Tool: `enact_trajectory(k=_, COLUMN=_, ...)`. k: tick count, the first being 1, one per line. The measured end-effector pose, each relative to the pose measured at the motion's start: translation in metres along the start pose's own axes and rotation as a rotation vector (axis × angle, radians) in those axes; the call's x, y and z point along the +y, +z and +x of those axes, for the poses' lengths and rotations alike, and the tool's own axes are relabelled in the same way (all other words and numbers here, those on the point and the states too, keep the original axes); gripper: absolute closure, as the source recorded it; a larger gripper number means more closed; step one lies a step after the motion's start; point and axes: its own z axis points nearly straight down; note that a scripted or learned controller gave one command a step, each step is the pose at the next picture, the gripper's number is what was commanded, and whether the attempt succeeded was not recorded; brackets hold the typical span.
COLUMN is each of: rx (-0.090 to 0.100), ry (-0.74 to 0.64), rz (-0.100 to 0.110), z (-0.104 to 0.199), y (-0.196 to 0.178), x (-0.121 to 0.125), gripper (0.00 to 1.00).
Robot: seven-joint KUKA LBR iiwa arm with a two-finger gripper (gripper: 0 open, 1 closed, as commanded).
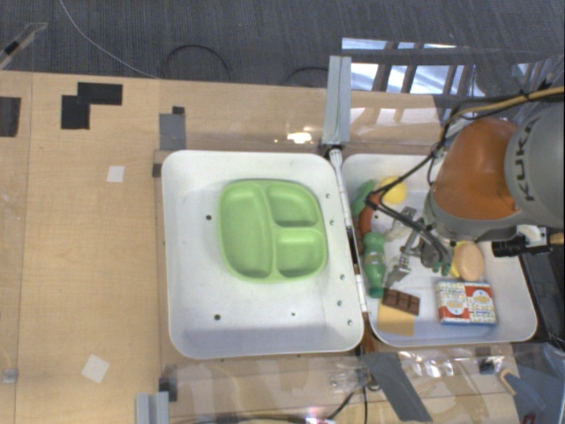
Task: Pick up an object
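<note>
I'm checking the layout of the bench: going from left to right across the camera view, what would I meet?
Left bin → green divided plate → chocolate-topped block → red and white box

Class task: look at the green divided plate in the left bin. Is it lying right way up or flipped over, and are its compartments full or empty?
Right way up and empty: the green divided plate lies flat in the left bin, its three hollow compartments facing the camera, bare.

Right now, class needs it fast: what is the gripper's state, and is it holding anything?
Gripper: over the right bin, above the green item; open or shut cannot be told, and nothing is visibly held.
</note>
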Motion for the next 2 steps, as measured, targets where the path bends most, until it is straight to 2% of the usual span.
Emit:
enact_trajectory(k=1, rx=0.015, ry=0.01, rz=0.002, z=-0.083, y=0.004, x=0.021, gripper=0.0)
enact_trajectory(k=2, rx=0.006, ry=0.049, rz=0.004, z=-0.046, y=0.002, x=0.012, gripper=0.0)
